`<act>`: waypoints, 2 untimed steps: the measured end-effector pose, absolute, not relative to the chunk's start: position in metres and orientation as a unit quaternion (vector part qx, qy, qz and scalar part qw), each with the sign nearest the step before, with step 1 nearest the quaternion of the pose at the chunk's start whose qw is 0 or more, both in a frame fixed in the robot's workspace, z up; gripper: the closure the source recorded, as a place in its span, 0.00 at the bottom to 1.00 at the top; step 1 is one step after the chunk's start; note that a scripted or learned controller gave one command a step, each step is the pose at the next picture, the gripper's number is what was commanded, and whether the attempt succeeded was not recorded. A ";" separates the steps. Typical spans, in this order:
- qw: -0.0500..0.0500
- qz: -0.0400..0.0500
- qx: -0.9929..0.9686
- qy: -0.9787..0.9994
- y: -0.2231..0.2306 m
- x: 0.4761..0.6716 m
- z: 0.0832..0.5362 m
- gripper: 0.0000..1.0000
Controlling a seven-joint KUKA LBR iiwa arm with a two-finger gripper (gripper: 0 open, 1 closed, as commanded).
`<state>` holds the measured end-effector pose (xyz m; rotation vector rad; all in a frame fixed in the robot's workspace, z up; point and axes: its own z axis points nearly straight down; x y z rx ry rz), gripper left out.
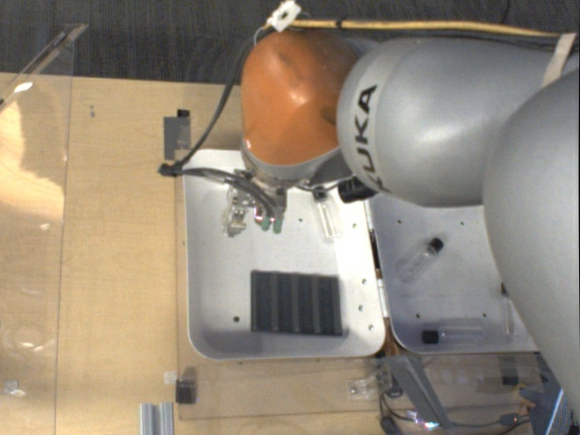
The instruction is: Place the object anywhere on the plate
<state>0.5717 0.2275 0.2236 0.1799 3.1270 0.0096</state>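
From my remote seat I see the gripper hanging low over the far half of the left-hand bin, under the arm's orange band. The wrist hardware is a small tangle of metal and green bits at this angle, so I cannot tell how far the tool is open or whether it has anything in its grasp.

Closest to the tool, just beside it toward the view's right, a small clear tube lies on the bin floor. I take this to be the object, though it is pale against the white and hard to make out. It looks apart from the gripper, not touching it.

Next out, on the tool's near side toward the bottom of the view, the dark ribbed plate lies flat in the same bin. Nothing rests on it that I can see, and the tube is well short of it.

Farther from the tool, across the divide in the right-hand bin, a clear tube with a black cap lies at a slant. A second capped tube lies along that bin's near wall.

A black cable runs from the wrist out over the wooden bench.
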 end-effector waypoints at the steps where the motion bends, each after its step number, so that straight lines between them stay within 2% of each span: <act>1: 0.001 0.002 0.154 0.988 0.236 0.487 0.185 1.00; 2: 0.003 0.002 0.072 0.997 0.235 0.575 0.132 1.00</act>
